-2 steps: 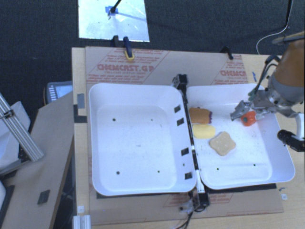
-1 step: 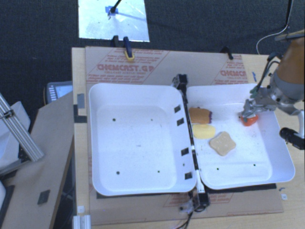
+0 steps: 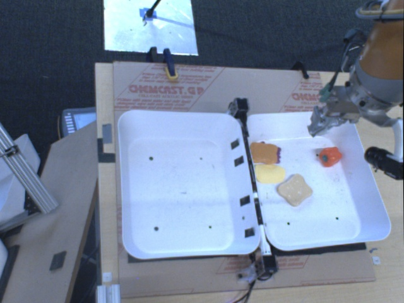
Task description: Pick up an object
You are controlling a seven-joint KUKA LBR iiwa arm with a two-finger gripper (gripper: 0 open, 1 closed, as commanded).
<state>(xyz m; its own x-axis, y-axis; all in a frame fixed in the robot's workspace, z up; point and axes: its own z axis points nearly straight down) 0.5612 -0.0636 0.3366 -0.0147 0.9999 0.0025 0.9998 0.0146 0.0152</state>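
Four small things lie in the right bin (image 3: 372, 229): a red-orange piece (image 3: 329, 156) toward its far right, an orange-brown piece (image 3: 265, 153) touching the divider side, a pale yellow disc (image 3: 270, 174) just below it, and a tan lumpy piece (image 3: 295, 190) beside the disc. The claw (image 3: 317, 126) hangs over the bin's far edge, near the red-orange piece but apart from it — whether it is spread or pressed together cannot be told. The left bin (image 3: 129, 169) sits alongside on the tabletop (image 3: 208, 79).
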